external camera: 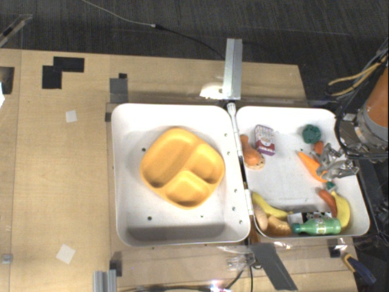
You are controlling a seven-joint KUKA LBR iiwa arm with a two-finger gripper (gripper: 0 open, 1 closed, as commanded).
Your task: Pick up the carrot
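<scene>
In the right-hand bin (285,184), against its right side, the carrot (308,163) lies flat on the white floor with its thick end toward the bin's middle and its tip running toward the gripper (333,165), which sits just beside or on that tip; from above, whether the gripper is spread or closed cannot be told, and nothing confirms a hold. To do this step well, the arm should centre itself over the carrot's thicker body rather than the narrow tip, turn the wrist so the closing line crosses the carrot's length, and descend until it nearly meets the bin floor before closing. Crowding is the likely trouble: a second orange piece (327,198) and a banana (343,210) lie just below, and a green round object (311,133) sits above, so a straight vertical approach seems safest.
</scene>
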